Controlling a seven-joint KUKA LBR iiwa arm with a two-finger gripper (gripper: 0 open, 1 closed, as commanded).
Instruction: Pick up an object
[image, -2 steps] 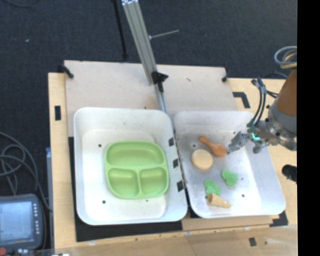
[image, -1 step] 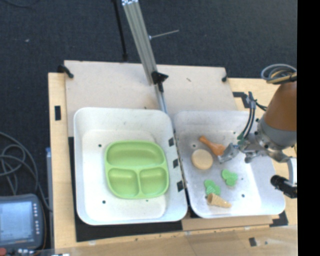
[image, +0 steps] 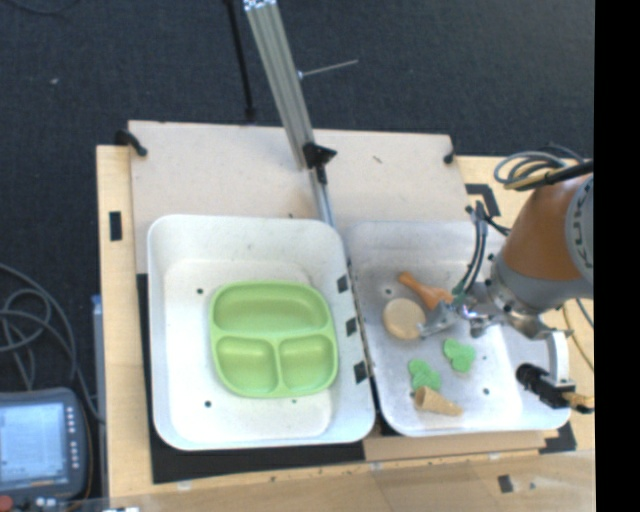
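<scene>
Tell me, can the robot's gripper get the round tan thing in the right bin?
Probably yes. The gripper sits right beside the round tan piece, and nothing lies on top of it.

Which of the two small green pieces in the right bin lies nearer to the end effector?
The upper-right green piece, which sits just below the end effector. The other green piece lies lower and further left, next to the tan cone.
</scene>
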